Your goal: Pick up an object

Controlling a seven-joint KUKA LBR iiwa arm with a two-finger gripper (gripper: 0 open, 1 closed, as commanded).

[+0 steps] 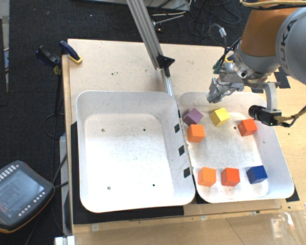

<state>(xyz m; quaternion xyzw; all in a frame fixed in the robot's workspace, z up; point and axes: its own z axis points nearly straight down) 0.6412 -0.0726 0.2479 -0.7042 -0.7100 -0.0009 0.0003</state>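
The right bin (275, 157) holds several small blocks. A yellow block (220, 116) lies near its back, with a purple block (193, 116) and an orange block (196, 132) to its left. A red-orange block (247, 127) sits toward the right wall. Along the front lie an orange block (207, 176), a red block (230, 177) and a blue block (256, 174). My gripper (215, 97) hangs just above and behind the yellow block, with nothing seen between its fingers.
The left bin (122, 152) lies beside the right one. A slanted metal pole (145, 27) crosses the back of the bench. A clamp (66, 52) sits at the bench's back left corner. A control pendant (15, 195) rests on the floor at the lower left.
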